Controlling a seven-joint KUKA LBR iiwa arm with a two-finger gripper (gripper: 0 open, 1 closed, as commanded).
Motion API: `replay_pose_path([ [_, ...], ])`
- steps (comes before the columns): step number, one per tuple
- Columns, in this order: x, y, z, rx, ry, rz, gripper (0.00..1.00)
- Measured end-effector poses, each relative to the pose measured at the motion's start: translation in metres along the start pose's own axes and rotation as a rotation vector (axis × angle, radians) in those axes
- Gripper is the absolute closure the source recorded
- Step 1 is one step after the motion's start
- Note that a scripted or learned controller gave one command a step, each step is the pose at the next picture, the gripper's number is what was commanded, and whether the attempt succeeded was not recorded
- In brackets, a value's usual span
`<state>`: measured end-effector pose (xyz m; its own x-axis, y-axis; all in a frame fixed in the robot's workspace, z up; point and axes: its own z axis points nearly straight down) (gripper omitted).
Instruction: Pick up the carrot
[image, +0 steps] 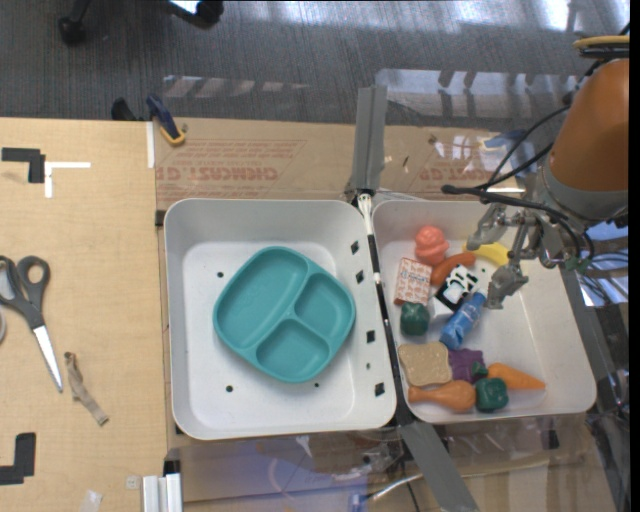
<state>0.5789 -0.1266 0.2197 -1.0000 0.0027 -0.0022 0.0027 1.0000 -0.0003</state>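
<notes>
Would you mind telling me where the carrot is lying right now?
The carrot lies in the right bin, near its front edge, just right of a green toy and behind-right of the tan bread slice.

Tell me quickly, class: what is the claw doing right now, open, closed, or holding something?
Claw: over the right bin, above the blue bottle; open or closed cannot be told. The carrot lies apart, untouched.

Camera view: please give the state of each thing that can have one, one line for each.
teal plate: right side up in the left bin, nothing on it
carrot: lying in the right bin, not gripped
scissors: lying shut on the bench
gripper: low over the right bin's toys
</notes>
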Motion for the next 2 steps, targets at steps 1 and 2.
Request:
replay_pose_path([
  [1, -0.055, -0.011, 0.095, 0.007, -0.025, -0.145, 0.0],
  [2, -0.058, -0.021, 0.111, 0.004, -0.021, 0.159, 0.0],
])
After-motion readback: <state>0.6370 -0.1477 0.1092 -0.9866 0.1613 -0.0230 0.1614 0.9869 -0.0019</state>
